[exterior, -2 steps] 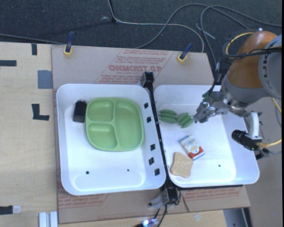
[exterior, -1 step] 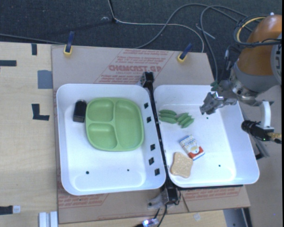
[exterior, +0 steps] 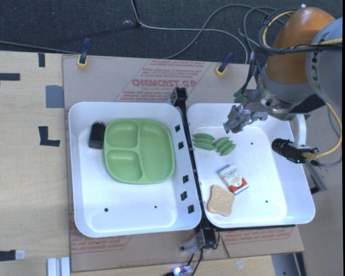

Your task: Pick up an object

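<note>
My gripper hangs over the back part of the right bin, just up and right of the green pea pods. Nothing shows between its fingers. In front of the pods lies a small white, blue and red packet. A tan slice of bread rests near the bin's front left corner. The left bin holds a green divided plate with a small black block at its left side.
A black divider runs between the two bins. Cables trail across the dark surface behind the bench. Yellow-and-blue clamps pin the cardboard sheet at its back edge. A black cylinder juts from the arm over the right bin's right side.
</note>
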